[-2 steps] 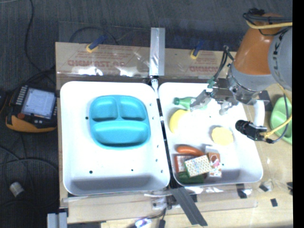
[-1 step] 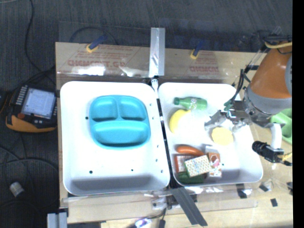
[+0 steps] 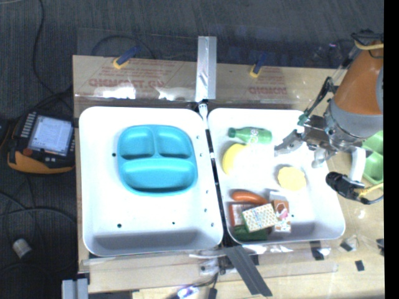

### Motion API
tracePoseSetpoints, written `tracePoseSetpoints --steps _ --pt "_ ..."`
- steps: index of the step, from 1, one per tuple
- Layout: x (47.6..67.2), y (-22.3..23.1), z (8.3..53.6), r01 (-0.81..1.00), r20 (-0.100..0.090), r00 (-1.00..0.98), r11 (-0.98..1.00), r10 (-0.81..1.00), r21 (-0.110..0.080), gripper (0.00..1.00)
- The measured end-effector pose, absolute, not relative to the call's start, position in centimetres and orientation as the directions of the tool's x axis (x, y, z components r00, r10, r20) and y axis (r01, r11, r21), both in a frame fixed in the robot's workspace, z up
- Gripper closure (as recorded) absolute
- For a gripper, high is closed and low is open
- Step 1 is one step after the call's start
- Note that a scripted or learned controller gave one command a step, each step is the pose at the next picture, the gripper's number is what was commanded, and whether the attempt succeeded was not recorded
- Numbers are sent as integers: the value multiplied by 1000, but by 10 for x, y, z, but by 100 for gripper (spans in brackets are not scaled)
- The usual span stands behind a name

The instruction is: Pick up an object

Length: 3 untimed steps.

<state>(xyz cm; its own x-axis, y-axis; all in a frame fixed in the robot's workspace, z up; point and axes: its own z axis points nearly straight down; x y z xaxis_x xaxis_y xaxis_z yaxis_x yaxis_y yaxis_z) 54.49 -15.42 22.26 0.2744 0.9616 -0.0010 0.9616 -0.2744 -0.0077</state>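
My gripper (image 3: 303, 152) hangs over the right side of the right bin (image 3: 324, 229), open, with nothing between its fingers. A flat yellow round piece (image 3: 291, 179) lies just below it, apart from the fingertips. Further left are a green bottle (image 3: 249, 134) on its side and a yellow lemon-shaped piece (image 3: 232, 157). Near the bin's front lie a red sausage (image 3: 249, 197), a small patterned box (image 3: 259, 217) and a red-and-white packet (image 3: 281, 215) on top of a dark green item (image 3: 248, 233).
The left bin (image 3: 100, 229) holds a blue divided plate (image 3: 157, 158). A metal divider post (image 3: 206, 67) stands between the bins at the back. A light green object (image 3: 374, 156) sits outside the right bin's right edge.
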Motion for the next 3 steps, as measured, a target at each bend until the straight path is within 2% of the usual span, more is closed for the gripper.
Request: tracePoseSetpoints --steps 1,2,3 --pt "535 -177 92 961 0 276 -276 961 -1 0" --pt "484 -144 156 919 0 394 -394 919 -10 0" --pt "488 -153 108 990 0 140 -140 990 8 0"
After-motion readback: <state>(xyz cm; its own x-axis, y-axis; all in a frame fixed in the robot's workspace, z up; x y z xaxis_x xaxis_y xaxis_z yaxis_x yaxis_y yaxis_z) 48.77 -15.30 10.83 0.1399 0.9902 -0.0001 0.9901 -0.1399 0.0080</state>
